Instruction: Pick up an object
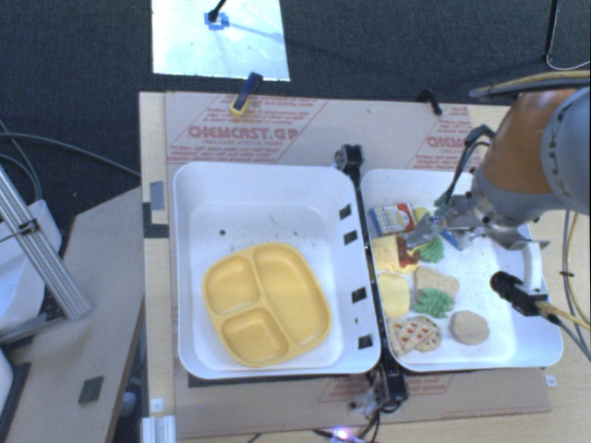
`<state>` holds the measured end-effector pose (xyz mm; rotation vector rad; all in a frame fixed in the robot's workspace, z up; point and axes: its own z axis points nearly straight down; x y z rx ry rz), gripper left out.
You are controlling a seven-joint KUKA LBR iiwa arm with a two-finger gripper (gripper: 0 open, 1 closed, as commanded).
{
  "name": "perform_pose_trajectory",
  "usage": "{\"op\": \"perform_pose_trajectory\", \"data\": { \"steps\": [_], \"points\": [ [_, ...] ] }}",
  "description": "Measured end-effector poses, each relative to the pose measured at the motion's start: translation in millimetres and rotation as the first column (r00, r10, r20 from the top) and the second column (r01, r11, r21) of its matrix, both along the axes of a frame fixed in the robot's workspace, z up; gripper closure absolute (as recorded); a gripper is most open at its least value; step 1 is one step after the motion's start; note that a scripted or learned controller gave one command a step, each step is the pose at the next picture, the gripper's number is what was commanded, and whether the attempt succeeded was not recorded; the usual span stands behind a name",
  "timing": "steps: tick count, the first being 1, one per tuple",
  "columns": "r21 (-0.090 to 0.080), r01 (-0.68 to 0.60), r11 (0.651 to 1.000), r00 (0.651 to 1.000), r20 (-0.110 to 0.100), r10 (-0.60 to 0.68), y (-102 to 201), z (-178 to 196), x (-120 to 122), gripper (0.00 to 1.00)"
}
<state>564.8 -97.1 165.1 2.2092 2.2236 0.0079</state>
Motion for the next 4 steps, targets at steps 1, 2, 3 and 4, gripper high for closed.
{"op": "perform_pose_trajectory", "data": {
  "steps": [1,2,3,4],
  "points": [
    [0.003,-0.006,1.000,1.000,-0.001,0.006,88,22,50,0.00],
    [0.003,-0.003,1.000,1.000,0.002,0.003,121,60,107,0.00],
    [0.003,-0.002,1.000,1.000,-0.014,0.002,155,17,52,0.00],
    [0.003,-0.001,1.000,1.000,-0.002,0.001,195,20,106,0.00]
  ]
}}
